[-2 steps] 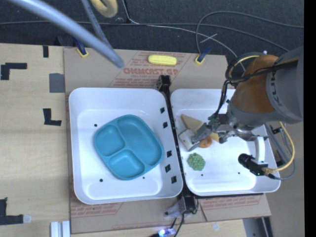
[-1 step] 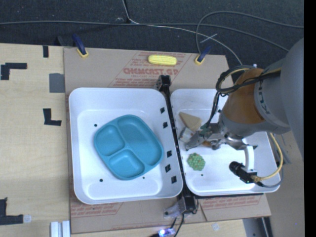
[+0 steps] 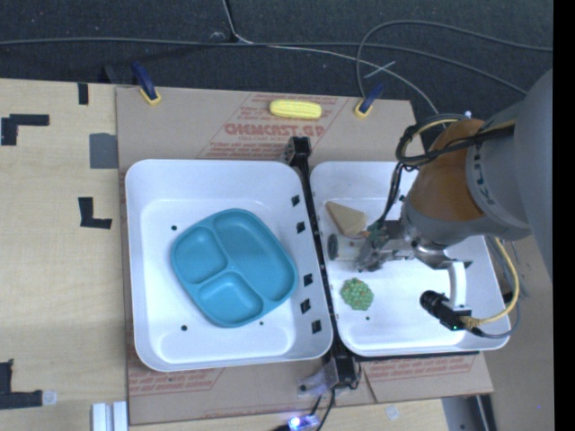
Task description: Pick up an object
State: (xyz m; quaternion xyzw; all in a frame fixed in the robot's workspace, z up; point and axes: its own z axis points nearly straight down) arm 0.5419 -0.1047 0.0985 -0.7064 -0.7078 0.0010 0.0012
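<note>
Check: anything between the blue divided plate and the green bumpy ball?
In the camera view, the bins' adjoining white walls with black clips lie between the blue divided plate and the green bumpy ball.

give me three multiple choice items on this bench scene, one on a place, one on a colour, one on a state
1. Where does the divided plate lie?
A. in the left bin
B. in the right bin
C. on the cardboard beyond the bins

2. What colour is the small round bumpy object in the right bin?
A. red
B. green
C. blue

3. How does the yellow corn cob stand to the bins?
A. inside the left bin
B. inside the right bin
C. outside both, on the cardboard

Answers:
1. A, the blue plate rests flat on the floor of the left bin.
2. B, it is plainly green against the white floor.
3. C, it lies on the cardboard sheet past the bins' far rims.
</note>
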